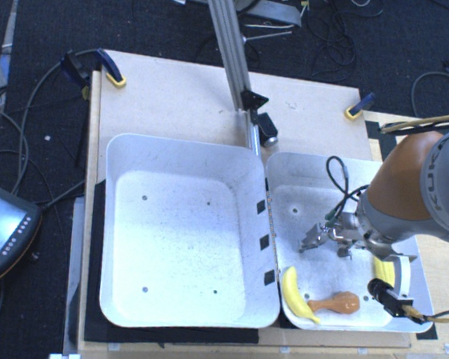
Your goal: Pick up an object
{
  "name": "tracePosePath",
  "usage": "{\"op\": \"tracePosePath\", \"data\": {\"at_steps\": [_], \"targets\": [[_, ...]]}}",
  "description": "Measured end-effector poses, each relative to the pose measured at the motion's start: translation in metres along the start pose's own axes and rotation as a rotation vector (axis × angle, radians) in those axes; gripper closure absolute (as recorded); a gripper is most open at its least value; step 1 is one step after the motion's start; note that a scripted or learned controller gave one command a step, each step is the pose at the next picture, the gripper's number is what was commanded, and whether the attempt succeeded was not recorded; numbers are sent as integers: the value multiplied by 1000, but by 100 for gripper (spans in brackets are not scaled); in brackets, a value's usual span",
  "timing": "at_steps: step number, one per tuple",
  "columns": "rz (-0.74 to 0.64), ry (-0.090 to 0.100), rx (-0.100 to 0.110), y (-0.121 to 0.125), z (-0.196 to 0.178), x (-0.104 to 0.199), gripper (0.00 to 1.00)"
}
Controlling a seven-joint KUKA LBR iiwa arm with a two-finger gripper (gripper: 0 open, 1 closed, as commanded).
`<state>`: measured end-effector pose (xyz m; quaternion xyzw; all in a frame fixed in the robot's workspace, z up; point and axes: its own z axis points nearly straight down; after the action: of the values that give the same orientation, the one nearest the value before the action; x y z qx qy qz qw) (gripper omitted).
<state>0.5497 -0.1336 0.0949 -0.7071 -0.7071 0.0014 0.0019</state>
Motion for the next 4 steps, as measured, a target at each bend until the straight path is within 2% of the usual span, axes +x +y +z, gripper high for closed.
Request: {"op": "tracePosePath", "data": {"at_steps": [1, 2, 3, 4], "targets": [[0, -1, -5, 1, -12, 0, 100], [0, -2, -9, 10, -66, -6, 100], [-1, -1, -9, 5, -123, 1, 100], [0, -1, -4, 5, -114, 1, 100]]}}
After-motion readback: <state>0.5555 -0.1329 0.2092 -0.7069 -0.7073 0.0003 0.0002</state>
